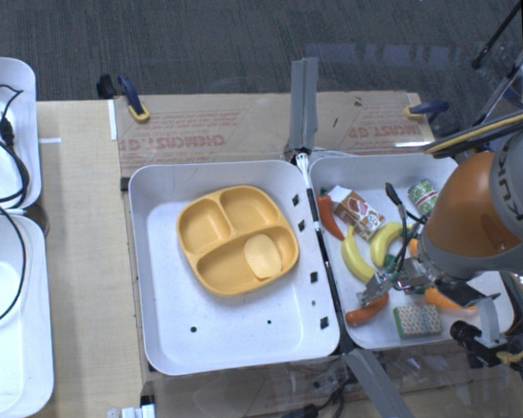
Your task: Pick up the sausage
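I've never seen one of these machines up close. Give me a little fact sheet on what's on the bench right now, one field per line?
arm: grey with an orange band, reaching in from the right over the right bin
pincer: low in the right bin, just above the sausage
sausage: orange-red, lying near the right bin's front left
bananas: two, yellow, beside the pincer
other items in right bin: snack packet, green can, sponge
left bin: holds a yellow divided plate
plate contents: one pale oval piece in a compartment
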You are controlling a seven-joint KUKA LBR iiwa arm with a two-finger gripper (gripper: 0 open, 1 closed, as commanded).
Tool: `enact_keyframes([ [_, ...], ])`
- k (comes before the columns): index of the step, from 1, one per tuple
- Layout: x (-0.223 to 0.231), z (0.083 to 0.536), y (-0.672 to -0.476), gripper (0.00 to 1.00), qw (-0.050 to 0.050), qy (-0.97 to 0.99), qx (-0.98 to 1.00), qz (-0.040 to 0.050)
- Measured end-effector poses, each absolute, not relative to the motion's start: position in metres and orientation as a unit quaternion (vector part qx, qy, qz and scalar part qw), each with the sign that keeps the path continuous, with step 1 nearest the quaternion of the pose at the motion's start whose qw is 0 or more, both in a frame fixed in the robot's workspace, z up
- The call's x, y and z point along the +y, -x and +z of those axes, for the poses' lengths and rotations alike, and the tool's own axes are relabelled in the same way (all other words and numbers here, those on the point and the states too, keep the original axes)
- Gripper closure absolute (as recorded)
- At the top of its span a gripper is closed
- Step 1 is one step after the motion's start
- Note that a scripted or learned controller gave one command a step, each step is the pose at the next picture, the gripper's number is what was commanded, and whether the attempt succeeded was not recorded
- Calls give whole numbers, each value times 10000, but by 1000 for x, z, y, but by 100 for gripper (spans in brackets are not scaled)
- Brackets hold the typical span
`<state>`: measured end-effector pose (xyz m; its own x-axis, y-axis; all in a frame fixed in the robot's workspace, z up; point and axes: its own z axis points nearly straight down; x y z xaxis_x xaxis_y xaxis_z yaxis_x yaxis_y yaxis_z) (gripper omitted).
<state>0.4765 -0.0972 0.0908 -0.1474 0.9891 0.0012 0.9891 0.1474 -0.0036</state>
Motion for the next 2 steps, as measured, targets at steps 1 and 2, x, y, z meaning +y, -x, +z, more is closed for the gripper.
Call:
enact_keyframes([
  [1,-98,99,-477,100,18,6543,-7562,11],
  [2,-98,99,-477,0,19,6543,-7562,12],
])
